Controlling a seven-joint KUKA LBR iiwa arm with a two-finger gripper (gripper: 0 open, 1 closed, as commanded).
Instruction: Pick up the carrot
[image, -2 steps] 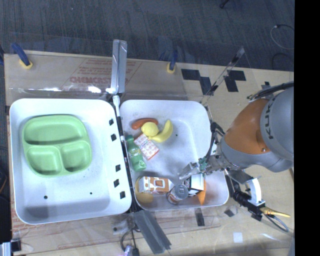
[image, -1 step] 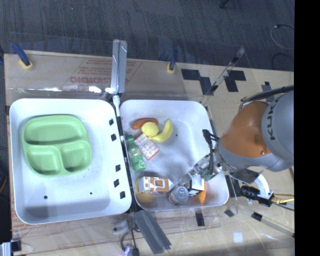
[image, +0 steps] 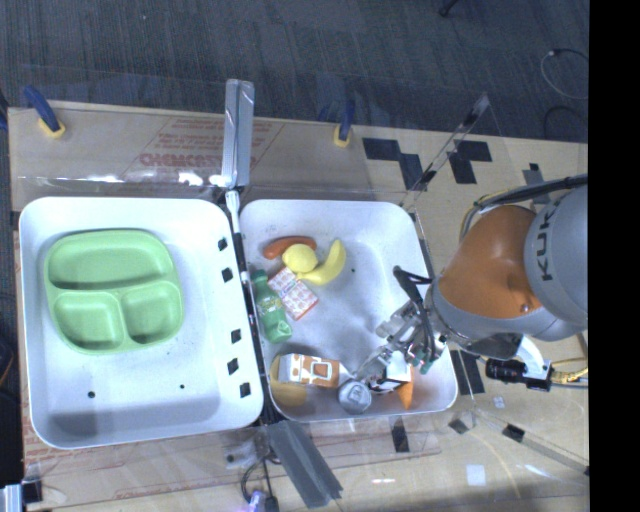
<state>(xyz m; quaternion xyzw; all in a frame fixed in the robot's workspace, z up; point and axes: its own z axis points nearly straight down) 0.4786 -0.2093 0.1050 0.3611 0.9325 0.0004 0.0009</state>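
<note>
A small bright orange piece that looks like the carrot (image: 405, 393) lies in the right bin (image: 385, 222) at its front right corner, partly hidden under the gripper. The gripper (image: 397, 358) is low in that corner, right above and touching or nearly touching the orange piece. Whether it holds anything is hidden by its own body. The grey arm with its orange band (image: 490, 275) comes in over the bin's right wall.
The right bin also holds a red-orange oblong item (image: 285, 244), a lemon (image: 298, 258), a banana (image: 333, 262), a green bottle (image: 270, 308), a small patterned carton (image: 296, 292), an orange-and-white box (image: 305, 370) and a grey can (image: 353, 397). A green divided tray (image: 112, 290) sits in the left bin (image: 150, 400).
</note>
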